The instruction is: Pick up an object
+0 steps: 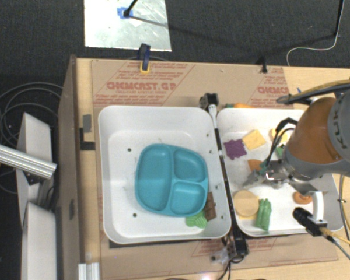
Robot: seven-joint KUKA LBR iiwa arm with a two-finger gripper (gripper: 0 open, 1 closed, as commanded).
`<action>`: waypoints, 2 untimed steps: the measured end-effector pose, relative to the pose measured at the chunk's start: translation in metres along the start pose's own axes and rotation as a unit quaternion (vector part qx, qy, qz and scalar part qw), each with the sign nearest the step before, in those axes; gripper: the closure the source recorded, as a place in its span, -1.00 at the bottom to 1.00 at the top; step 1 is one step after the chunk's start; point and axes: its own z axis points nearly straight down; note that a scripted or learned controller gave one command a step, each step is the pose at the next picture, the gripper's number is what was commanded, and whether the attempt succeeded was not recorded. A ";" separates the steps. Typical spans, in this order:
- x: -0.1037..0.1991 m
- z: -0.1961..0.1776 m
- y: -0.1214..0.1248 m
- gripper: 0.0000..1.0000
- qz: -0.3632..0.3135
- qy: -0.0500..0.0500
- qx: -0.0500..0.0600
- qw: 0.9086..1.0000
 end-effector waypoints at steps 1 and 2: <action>-0.029 -0.038 0.049 -1.00 -0.003 -0.003 -0.008 1.000; 0.022 -0.021 0.105 -1.00 -0.006 -0.001 -0.006 1.000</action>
